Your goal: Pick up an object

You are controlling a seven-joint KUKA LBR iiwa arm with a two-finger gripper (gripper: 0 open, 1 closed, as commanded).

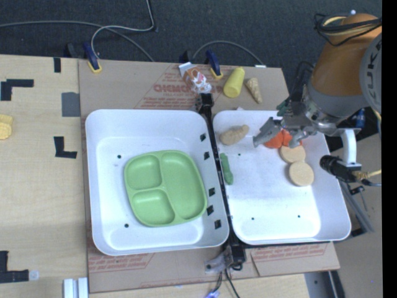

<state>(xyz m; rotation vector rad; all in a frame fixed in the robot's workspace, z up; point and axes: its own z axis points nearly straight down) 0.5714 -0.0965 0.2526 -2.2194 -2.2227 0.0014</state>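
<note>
orange piece [277, 140] lies in the right bin [273, 219], upper area, right under the gripper [268, 133] — can't tell if it is clamped or just beside. tan potato-like item [234, 134] sits to its left, two tan discs [293, 153] [301, 174] below right, green pod [226, 169] at the bin's left wall. left bin [105, 135] holds a green divided plate [164, 187].

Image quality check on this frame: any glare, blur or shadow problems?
Camera view: even, soft lighting; both white bins read bright with little surface detail; the green plate is sharp; the tool looks slightly soft above the orange item; only faint shadows beside the round pieces.
</note>
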